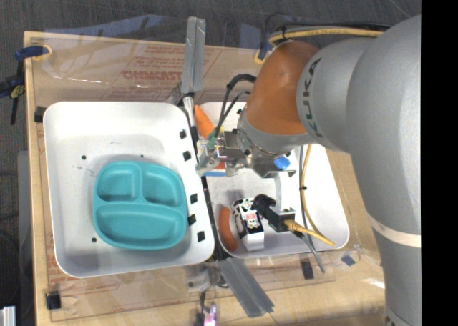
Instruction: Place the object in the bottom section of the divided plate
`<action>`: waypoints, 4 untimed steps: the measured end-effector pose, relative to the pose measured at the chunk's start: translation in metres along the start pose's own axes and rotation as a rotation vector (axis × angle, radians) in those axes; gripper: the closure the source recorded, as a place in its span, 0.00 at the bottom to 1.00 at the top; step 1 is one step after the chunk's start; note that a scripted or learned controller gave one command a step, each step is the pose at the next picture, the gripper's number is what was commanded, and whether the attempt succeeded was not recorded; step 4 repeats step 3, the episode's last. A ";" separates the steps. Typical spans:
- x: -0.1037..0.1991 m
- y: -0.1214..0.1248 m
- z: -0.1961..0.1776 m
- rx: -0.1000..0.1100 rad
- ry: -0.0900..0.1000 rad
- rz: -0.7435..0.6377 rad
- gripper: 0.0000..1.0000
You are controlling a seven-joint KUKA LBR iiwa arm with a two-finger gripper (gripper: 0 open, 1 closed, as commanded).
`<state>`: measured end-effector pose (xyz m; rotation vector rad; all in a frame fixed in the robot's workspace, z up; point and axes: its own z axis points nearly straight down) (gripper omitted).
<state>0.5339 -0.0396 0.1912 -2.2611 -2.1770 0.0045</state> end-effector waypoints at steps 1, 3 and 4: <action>0.055 -0.060 0.001 0.001 0.000 -0.109 1.00; 0.118 -0.062 -0.007 -0.002 -0.001 -0.503 0.00; 0.118 -0.062 -0.007 -0.002 -0.001 -0.503 0.00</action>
